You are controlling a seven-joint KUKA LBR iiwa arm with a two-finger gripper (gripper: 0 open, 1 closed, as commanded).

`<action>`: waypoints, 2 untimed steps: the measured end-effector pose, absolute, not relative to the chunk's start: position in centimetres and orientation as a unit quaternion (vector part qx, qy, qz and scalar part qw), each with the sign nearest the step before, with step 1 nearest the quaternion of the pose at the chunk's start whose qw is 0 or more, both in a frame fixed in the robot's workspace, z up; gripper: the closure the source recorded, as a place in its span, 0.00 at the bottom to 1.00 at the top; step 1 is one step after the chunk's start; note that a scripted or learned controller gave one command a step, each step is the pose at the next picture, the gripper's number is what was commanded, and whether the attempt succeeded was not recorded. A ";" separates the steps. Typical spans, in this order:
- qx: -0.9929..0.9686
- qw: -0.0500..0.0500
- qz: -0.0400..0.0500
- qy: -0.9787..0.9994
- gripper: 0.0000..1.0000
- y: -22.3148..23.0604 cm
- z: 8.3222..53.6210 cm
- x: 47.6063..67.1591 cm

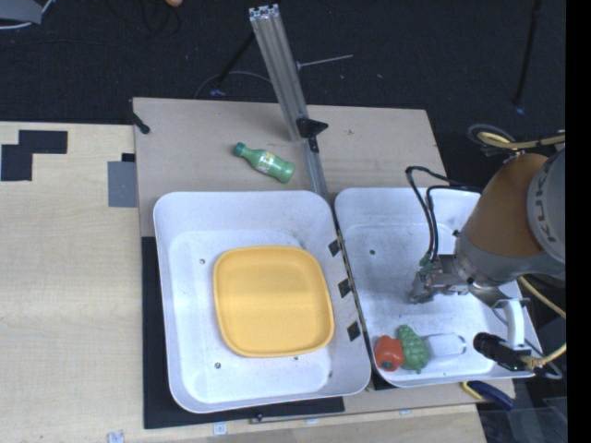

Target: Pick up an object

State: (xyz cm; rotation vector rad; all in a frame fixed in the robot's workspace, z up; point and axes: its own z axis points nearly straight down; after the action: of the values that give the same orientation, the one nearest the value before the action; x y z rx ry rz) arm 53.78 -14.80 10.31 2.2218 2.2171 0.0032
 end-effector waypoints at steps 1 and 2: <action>0.708 0.002 0.001 0.707 1.00 -15.3 16.1 53.2; 0.707 0.002 0.001 0.707 1.00 -15.2 22.4 53.4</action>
State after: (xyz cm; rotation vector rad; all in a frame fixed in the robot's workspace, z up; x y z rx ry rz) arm 53.39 -15.23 22.36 2.2188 2.2182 0.0044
